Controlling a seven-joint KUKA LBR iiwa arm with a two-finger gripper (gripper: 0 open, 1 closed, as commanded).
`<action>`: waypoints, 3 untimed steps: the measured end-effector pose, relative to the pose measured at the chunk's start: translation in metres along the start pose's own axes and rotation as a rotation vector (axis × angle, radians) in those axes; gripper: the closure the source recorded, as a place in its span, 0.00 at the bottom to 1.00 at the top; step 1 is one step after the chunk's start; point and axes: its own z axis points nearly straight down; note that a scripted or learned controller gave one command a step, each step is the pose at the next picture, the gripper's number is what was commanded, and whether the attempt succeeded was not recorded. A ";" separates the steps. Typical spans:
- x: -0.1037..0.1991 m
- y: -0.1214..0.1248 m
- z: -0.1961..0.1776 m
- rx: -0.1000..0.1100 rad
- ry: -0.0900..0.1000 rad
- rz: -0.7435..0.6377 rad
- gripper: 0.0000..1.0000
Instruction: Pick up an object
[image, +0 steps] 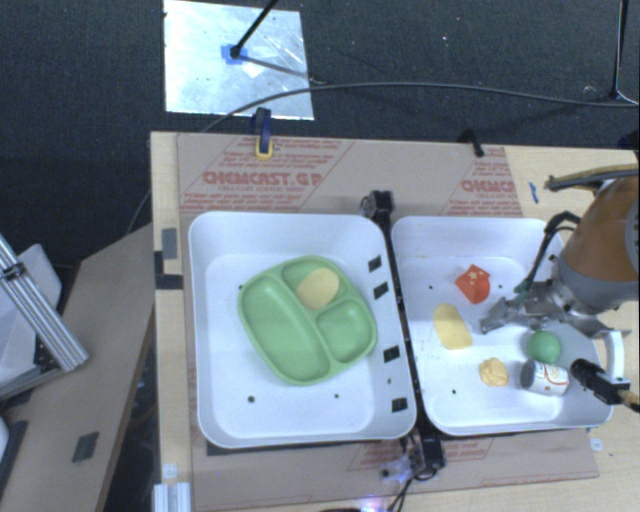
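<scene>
The arm comes in from the right over the right bin (420, 240), and its pincer (512, 312) hangs low near the middle of that bin. From where I stand I cannot tell whether it is spread or pressed together; the grey metal there blurs into one shape, and nothing shows caught in it.

Five things lie around it. A red cube (474, 283) sits just up and left of the tip. A yellow block (452, 327) lies just left of it. A small yellow lump (493, 372) is lower down, a green ball (545, 346) sits close under the wrist, and a white can (545, 377) lies on its side touching or nearly touching the ball. The left bin (215, 400) holds a green tray (290, 345) with a yellow piece (319, 288) in its top compartment, well apart from the arm.

No target is plainly picked yet, I'd say, and that is the risk. The tip sits between cube and block, so a descent here may close on bare floor or nudge one aside. The ball would roll from a glancing touch, and the can would roll too. The wrist is crowded against ball and can, so a sideways move could sweep them into the wall.
</scene>
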 end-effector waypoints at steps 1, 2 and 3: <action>-0.001 0.001 -0.013 -0.005 -0.003 0.000 1.00; -0.006 0.008 -0.075 -0.008 -0.003 -0.003 1.00; -0.003 0.016 -0.122 -0.006 -0.002 -0.005 1.00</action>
